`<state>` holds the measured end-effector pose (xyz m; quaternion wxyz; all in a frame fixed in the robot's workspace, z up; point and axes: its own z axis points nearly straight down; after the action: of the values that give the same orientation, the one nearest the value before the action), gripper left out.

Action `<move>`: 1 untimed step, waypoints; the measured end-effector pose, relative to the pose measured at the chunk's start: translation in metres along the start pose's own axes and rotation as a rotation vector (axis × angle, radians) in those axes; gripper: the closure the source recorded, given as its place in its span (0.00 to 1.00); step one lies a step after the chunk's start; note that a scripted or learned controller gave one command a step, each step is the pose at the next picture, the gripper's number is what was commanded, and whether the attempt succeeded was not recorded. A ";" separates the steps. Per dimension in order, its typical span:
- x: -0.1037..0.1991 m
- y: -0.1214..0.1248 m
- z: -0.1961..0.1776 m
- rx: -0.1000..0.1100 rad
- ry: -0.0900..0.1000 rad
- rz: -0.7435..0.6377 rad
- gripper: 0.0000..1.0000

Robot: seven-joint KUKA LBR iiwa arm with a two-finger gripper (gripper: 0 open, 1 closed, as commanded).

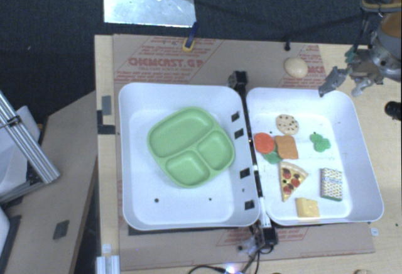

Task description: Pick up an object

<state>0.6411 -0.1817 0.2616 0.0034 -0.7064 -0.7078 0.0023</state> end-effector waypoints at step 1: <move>0.000 0.002 -0.006 -0.010 -0.002 -0.002 0.00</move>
<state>0.6431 -0.1813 0.2679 -0.0010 -0.7057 -0.7085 -0.0006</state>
